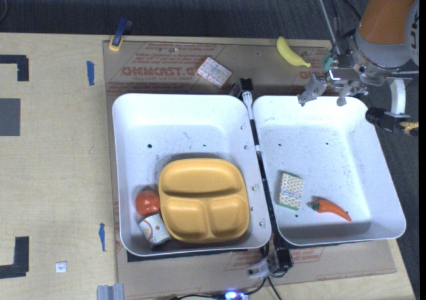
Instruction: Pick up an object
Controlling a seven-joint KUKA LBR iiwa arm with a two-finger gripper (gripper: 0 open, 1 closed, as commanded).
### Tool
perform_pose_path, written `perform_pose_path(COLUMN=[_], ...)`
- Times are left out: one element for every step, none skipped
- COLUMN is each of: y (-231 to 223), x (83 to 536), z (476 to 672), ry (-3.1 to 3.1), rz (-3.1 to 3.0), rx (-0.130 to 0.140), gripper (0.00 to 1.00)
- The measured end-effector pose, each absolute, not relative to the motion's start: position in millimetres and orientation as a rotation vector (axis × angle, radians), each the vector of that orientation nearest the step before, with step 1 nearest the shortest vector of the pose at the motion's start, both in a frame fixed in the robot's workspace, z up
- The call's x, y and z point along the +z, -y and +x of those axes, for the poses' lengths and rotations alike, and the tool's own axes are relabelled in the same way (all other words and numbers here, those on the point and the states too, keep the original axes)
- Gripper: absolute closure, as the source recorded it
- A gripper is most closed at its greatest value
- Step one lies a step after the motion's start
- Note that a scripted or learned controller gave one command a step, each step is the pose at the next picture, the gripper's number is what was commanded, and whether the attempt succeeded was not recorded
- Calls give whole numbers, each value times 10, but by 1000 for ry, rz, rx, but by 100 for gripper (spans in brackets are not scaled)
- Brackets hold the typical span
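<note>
Seen with fingers (321, 92) spread apart and holding nothing, poised over the far rim of the right bin (379, 159). Mounted on the gripper (331, 87) below the grey arm (389, 16) with its orange band, reaching in from the right. Judged as barely begun: nothing lifted, nothing touched, the whole pick left to do.

Left lying well below the fingers, on the near floor of the right bin: a small patterned card (290, 190) and, just beside it, an orange carrot toy (329, 209) (likely the nearest candidates). Crowded into the left bin (133, 132): a yellow sectioned tray (203, 199), with a red-orange ball (147, 202) and a small white-and-orange cup (154, 228) tucked against its left side. Scattered outside the bins, on the brown board of the bench (53, 159): a yellow banana (291, 52) and a patterned packet (213, 71). Still required, by this reading: a descent, a closing on one item, a lift.
</note>
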State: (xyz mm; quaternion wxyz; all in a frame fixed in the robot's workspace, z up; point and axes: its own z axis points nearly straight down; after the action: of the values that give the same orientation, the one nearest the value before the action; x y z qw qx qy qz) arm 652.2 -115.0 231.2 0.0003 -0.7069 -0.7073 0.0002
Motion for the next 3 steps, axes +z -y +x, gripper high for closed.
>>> perform_pose_path(y=[1410,1260,1182], x=[859,856,858], z=[6051,5492,4978], ry=[2223,2220,2222], rz=[-2224,-2223,-2223], rx=[-2,-1,-3], gripper=[0,0,0])
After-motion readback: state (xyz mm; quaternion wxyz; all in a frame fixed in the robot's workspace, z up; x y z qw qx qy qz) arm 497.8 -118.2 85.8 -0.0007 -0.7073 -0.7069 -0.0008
